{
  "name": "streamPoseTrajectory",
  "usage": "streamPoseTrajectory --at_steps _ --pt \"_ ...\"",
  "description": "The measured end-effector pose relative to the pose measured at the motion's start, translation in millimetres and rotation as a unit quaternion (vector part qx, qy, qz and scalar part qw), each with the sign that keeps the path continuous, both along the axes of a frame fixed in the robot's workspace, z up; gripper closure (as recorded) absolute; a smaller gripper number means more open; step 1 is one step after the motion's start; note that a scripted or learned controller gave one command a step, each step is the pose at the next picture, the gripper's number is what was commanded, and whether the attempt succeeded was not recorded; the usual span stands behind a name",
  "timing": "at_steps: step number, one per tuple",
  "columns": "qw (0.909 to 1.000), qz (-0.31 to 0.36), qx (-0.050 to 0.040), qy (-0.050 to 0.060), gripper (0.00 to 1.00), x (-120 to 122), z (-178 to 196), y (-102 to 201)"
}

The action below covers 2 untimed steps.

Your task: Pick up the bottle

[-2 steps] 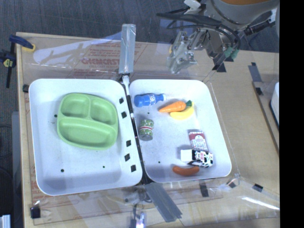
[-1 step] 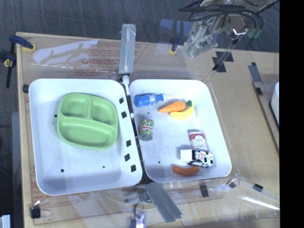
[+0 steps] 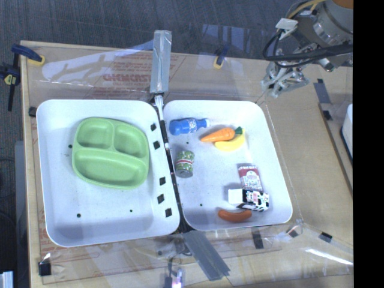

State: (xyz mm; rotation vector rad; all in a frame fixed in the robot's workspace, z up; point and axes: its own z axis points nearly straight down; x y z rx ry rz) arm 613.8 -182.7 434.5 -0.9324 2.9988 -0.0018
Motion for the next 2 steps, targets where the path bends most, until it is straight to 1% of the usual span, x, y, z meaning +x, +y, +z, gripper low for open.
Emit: streamPoseTrajectory --at_steps 1,2 --pt "0.9998 -0.019 0.0009 0.000 1.00 3.7 -111.8 42.3" --pt "0.9876 0.157 -0.0007 -0.002 1.00 2.8 -57.7 -16.0"
